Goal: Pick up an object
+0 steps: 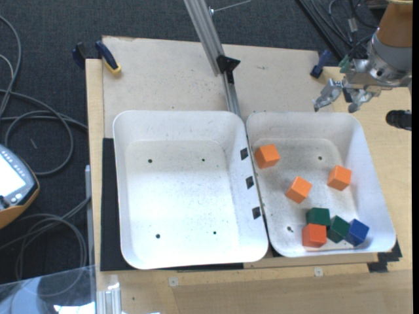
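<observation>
The right bin point(366, 169) holds several small blocks. Three orange ones lie apart: one point(266, 156) near the bin's left wall, one point(299, 189) in the middle, one point(339, 177) toward the right. At the front right a red-orange block point(314, 235), two green blocks point(318, 216) point(339, 228) and a blue block point(358, 231) huddle together. My gripper point(340, 101) hangs above the bin's far right rim, well clear of the blocks. Its fingers are spread open and hold nothing.
The left bin point(131, 136) sits beside the right one, with black clips point(249, 182) along the shared wall. A slanted metal rail point(206, 31) rises behind the bins. Blue clamps point(108, 56) point(319, 64) grip the bench's back corners. Cables lie on the floor around.
</observation>
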Tool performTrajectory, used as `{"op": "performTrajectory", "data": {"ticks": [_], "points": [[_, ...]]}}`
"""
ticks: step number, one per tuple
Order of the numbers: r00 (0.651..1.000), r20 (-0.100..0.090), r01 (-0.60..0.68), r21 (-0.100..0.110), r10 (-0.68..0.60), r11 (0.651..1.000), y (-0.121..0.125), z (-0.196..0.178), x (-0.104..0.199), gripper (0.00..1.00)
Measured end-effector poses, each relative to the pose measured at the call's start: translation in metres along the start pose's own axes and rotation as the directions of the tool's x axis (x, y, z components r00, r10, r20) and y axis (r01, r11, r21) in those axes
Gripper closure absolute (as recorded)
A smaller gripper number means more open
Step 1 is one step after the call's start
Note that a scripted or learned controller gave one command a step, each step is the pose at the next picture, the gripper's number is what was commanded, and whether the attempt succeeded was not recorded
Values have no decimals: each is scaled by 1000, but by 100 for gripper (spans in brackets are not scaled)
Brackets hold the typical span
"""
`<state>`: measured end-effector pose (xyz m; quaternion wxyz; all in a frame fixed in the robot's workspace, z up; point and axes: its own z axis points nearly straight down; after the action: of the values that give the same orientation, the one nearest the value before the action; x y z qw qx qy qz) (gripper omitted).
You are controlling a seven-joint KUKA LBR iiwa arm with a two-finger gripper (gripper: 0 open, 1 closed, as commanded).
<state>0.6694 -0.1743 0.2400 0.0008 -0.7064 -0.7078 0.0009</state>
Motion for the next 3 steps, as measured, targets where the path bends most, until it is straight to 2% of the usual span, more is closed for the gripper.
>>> {"op": "performTrajectory", "data": {"ticks": [1, 2, 3], "points": [[1000, -5, 3, 9, -2, 1000, -36, 91, 63, 0], [1000, -4, 6, -8, -6, 1000, -47, 37, 139, 0], [1000, 0, -4, -11, 4, 1000, -102, -50, 121, 0]]}}
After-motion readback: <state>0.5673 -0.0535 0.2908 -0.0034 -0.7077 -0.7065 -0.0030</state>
